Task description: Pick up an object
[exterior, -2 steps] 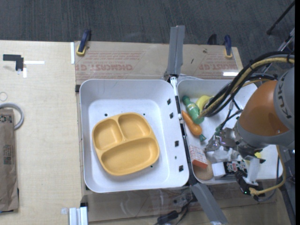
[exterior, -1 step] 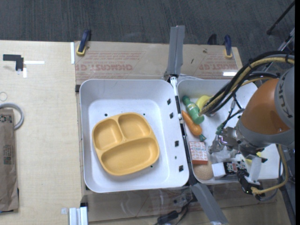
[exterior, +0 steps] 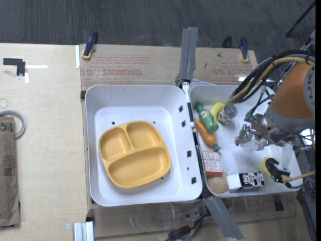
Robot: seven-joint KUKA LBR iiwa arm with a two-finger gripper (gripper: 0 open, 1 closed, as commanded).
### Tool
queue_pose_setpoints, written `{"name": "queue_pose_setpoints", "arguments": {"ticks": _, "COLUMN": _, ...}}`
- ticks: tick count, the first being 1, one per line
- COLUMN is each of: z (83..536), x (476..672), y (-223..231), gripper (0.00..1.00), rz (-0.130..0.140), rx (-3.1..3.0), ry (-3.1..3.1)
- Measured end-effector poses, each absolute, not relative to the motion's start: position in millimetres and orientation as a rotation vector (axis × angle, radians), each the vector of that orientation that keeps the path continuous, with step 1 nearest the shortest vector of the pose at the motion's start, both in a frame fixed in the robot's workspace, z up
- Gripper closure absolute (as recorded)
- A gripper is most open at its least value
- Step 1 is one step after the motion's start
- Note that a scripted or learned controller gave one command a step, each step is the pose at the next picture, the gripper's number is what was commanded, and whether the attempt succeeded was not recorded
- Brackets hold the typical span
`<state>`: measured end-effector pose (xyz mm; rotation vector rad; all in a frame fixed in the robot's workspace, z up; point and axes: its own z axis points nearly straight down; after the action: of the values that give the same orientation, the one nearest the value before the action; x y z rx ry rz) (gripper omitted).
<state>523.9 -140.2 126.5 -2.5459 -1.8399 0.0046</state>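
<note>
The right bin (exterior: 231,157) holds several objects. A green bottle (exterior: 206,118) and an orange carrot (exterior: 205,133) lie along its left wall, with a yellow banana (exterior: 216,109) and a small round can (exterior: 227,114) behind them. Near the front lie a red-and-white box (exterior: 212,163), a tan round piece (exterior: 217,185) and a white-and-black carton (exterior: 246,181). My gripper (exterior: 244,136) hangs over the bare middle of this bin, right of the carrot and above the carton. Nothing shows held in it.
The left bin (exterior: 93,149) holds a yellow divided plate (exterior: 134,153). Cables (exterior: 256,77) loop from the arm over the right bin's back corner. Blue clamps (exterior: 90,44) pin the cardboard behind the bins. A brown bag (exterior: 7,169) lies at the far left.
</note>
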Motion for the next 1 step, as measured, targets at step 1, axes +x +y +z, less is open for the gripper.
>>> {"name": "queue_pose_setpoints", "arguments": {"ticks": 1, "z": 92.1, "x": 495.1, "y": -205.8, "gripper": 1.0, "rz": 0.001, "rx": -2.583, "ry": -1.789}}
